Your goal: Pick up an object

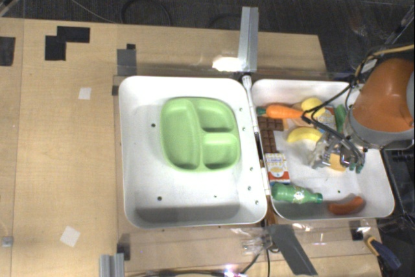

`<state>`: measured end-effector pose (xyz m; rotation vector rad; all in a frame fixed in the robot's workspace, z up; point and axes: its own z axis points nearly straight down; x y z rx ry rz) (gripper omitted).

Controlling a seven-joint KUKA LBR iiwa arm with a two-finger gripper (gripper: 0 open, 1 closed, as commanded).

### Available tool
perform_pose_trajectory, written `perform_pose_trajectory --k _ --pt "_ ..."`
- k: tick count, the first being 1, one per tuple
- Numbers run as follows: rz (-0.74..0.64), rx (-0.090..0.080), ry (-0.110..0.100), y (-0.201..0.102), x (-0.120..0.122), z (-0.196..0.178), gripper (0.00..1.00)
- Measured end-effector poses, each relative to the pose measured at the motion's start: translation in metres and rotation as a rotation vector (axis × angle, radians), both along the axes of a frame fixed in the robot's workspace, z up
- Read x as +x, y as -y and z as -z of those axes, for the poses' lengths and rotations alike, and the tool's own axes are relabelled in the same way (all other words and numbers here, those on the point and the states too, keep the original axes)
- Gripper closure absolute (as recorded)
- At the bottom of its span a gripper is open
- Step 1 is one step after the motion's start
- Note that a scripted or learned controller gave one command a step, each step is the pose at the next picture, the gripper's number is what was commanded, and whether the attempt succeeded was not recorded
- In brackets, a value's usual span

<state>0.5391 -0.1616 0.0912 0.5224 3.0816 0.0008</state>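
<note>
My gripper is down inside the right bin, near its middle right, below the orange wrist band. A small yellow-orange item lies right at the gripper's tip, and I cannot tell whether it is held. A yellow banana-like piece lies just left of the gripper. Farther back are a carrot and another yellow fruit. A green bottle and a red sausage lie along the front of this bin.
A small white and orange carton and a dark chocolate bar sit along the right bin's left wall. The left bin holds a green divided plate. Black cables run from the arm over the right bin's back.
</note>
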Motion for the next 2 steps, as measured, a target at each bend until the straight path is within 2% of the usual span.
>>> perform_pose_trajectory --k 1,2 --pt "-0.001 0.002 -0.002 -0.032 0.114 0.002 0.0" --pt "-0.017 -0.001 -0.003 -0.006 0.047 0.001 0.0"
